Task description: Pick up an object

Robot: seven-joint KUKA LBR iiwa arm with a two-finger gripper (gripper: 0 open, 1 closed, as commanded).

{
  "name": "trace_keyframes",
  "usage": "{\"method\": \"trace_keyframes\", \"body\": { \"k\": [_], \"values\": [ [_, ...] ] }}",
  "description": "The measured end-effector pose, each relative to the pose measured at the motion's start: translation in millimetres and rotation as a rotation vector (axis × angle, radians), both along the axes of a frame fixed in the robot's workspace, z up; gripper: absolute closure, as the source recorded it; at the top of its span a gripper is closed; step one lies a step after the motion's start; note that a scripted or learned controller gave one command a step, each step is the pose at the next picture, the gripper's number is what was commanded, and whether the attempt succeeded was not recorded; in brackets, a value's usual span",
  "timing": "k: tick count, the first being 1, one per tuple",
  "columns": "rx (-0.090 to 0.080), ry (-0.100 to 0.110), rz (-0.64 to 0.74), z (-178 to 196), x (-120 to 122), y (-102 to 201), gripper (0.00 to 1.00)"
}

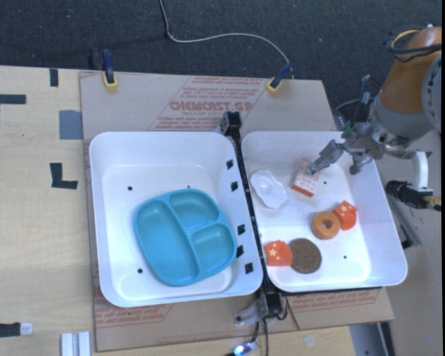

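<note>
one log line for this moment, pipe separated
tool open above right bin | nearest: red-white packet | holding: nothing | blue tray in left bin

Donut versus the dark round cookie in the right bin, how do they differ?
The donut is tan with a centre hole; the cookie is dark brown and solid. The donut looks smaller than the cookie, and lies farther from the camera. Both are round, lie flat in the right bin.

Blue divided tray (184, 234) in the left bin (104, 199); clamps (108, 76) on the cardboard (200, 106).
</note>
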State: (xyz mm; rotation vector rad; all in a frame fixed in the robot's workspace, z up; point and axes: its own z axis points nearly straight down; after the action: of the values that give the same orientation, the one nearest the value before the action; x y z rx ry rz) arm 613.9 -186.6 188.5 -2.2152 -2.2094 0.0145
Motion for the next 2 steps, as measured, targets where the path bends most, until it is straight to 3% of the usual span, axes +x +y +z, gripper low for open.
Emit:
{"method": "trace_keyframes", "body": {
  "k": [1,2],
  "values": [
    [-0.003,-0.014,0.004,9,3,0,0.00],
    [-0.003,-0.010,0.004,-45,10,-6,0.00]
  ]
}}
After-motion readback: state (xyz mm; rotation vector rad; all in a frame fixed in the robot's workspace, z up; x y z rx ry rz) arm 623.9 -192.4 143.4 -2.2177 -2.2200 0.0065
